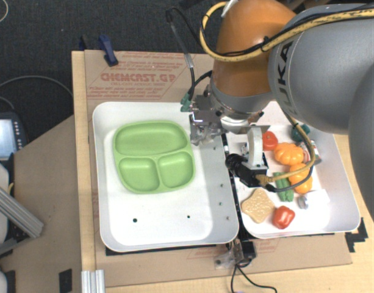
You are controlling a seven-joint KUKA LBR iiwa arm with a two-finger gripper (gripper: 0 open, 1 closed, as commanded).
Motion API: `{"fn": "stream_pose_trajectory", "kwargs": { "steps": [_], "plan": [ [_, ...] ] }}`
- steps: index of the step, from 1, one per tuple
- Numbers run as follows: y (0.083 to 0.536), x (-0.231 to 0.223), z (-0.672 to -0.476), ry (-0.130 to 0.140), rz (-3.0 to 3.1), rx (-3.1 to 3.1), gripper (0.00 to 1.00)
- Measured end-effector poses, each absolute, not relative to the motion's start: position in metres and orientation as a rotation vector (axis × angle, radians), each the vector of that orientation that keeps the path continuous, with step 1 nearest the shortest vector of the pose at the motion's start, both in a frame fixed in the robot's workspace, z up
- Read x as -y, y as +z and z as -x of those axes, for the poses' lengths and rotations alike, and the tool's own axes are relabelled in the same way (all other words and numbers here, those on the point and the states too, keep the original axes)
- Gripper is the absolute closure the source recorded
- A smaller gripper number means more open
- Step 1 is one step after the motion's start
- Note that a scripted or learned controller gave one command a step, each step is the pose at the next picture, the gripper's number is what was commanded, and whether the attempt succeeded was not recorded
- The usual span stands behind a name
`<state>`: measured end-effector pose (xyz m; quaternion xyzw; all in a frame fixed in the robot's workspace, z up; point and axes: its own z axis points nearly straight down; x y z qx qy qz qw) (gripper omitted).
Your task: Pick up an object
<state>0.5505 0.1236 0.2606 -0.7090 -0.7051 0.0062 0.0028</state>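
Observation:
My gripper [206,132] hangs under the orange-banded wrist, over the ridge where the two white bins meet, at the right rim of the left bin [107,182]. No object shows between its parts. The right bin [339,206] holds a tan bread slice [258,205], a small red pepper [284,217], an orange pumpkin-like piece [288,154], a red round piece [269,140] and an orange and green vegetable [294,182]. These lie to the right of and nearer than the gripper. The arm hides the far part of the right bin.
A green three-section plate [154,155] lies in the far half of the left bin, just left of the gripper. Both bins rest on a cardboard sheet [138,72] with a blue clip [108,49] at its far left edge.

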Motion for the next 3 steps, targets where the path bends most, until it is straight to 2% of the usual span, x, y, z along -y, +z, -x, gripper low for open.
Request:
{"fn": "stream_pose_trajectory", "kwargs": {
  "steps": [1,2,3],
  "plan": [
    [0.281,-0.19,-0.503,0.003,2.208,2.227,1.0],
    [0.207,-0.12,-0.477,0.019,2.225,2.209,1.0],
    [0.193,-0.108,-0.487,0.008,2.222,2.215,1.0]
  ]
}}
